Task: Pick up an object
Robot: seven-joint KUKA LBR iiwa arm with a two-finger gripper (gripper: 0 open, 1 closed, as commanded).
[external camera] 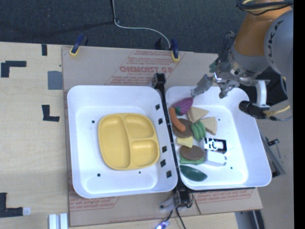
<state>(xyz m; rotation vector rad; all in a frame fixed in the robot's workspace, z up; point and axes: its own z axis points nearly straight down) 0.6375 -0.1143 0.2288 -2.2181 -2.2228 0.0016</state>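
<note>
Scanning from nine o'clock to three o'clock, line by line:

Table: pale wooden table carrying a brown cardboard sheet under both bins.

Left bin: shallow white plastic bin at nine o'clock, holding a yellow three-compartment plastic plate at its middle.

Right bin: shallow white plastic bin at three o'clock of the left one, their rims touching along the centre.

Objects: a heap of toy food lies in the right bin's nine o'clock half. A purple oval toy vegetable sits at twelve o'clock of the heap, an orange toy sausage just below it, a tan wedge and a green piece beside these. A brown round patty lies lower, a black-and-white small box at its three o'clock, and a dark green flat leaf-shaped piece at six o'clock.

End effector: two-finger end effector above the right bin's twelve o'clock rim, its fingers spread apart, nothing between them, just beside the purple vegetable at its two o'clock.

Arm: grey arm with an orange band at two o'clock.
</note>
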